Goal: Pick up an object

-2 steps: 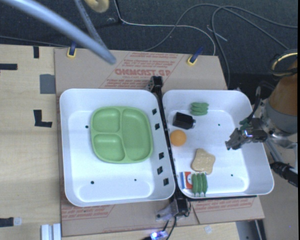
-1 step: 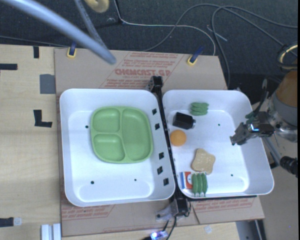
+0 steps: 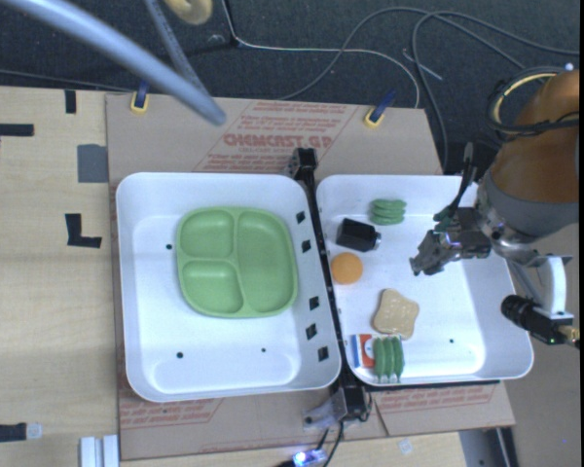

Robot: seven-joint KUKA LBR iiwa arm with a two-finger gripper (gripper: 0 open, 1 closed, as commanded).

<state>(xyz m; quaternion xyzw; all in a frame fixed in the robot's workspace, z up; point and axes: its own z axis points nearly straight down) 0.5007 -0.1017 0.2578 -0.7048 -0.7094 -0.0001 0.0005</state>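
The right bin (image 3: 487, 358) holds several small objects: a green ridged piece (image 3: 387, 210) at the back, a black block (image 3: 356, 233), an orange ball (image 3: 346, 269), a tan bread-like slice (image 3: 396, 312), and a green ridged item on a red and white card (image 3: 382, 355) at the front. My gripper (image 3: 430, 258) hangs over the right half of this bin, right of the orange ball and above the tan slice. I see nothing between its fingers.
The left bin (image 3: 141, 358) holds a green divided plate (image 3: 237, 261). A black divider with clips (image 3: 316, 270) runs between the bins. Cables lie on the dark floor behind, and a grey pole (image 3: 107, 37) crosses the top left.
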